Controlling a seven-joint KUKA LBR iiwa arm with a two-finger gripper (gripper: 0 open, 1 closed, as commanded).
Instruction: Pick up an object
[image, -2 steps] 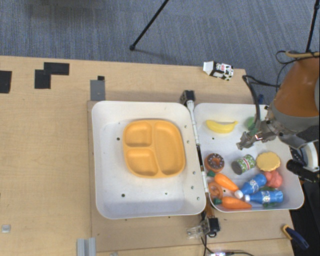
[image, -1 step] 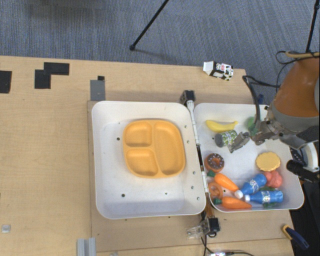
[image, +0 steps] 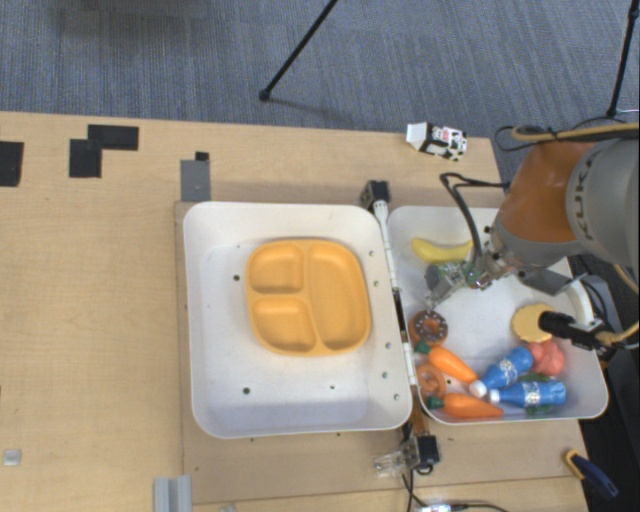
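The right bin (image: 482, 318) holds several objects. A yellow banana (image: 440, 249) lies at its far left corner. My gripper (image: 445, 283) hangs just in front of the banana, low over the bin floor, reaching in from the right. Below it lies a small brown ring-shaped piece (image: 430, 325), with a second one (image: 432, 381) nearer the front. Two orange carrots (image: 452, 364) (image: 470, 406) lie at the front left. Two blue bottles (image: 510, 368) (image: 530, 395), a pink lump (image: 548, 357) and a yellow disc (image: 526, 322) crowd the front right.
The left bin (image: 230, 385) carries an orange divided plate (image: 303, 296) in its middle. The arm's orange band (image: 535, 195) and grey body cover the right bin's far right corner. Cables run along the bin's right side.
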